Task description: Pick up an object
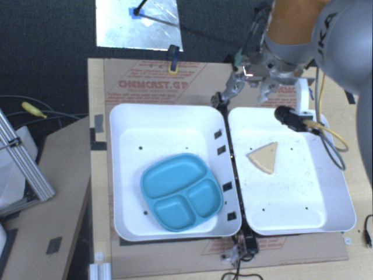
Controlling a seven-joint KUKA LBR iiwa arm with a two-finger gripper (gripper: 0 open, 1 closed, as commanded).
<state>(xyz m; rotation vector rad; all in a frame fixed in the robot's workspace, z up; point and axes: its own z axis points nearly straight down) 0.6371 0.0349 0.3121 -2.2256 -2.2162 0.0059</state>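
Note:
A tan wedge-shaped piece [264, 156] lies flat in the right bin [303, 214], near its far left part. A blue three-section plate [182, 190] rests in the left bin [131, 156]. My gripper [247, 91] hangs over the far rim where the two bins meet, well beyond the wedge and apart from it. Its two fingers stand spread, one finger [231, 91] over the divider's far end, and bare cardboard shows between them. It is open and holds nothing.
A black fitting [289, 118] with a yellow cable [332, 142] reaches over the right bin's far edge. Printed cardboard [151, 83] lies under the bins, and a shiny metal sheet [140, 16] sits behind. An aluminium frame [23, 162] stands at the left.

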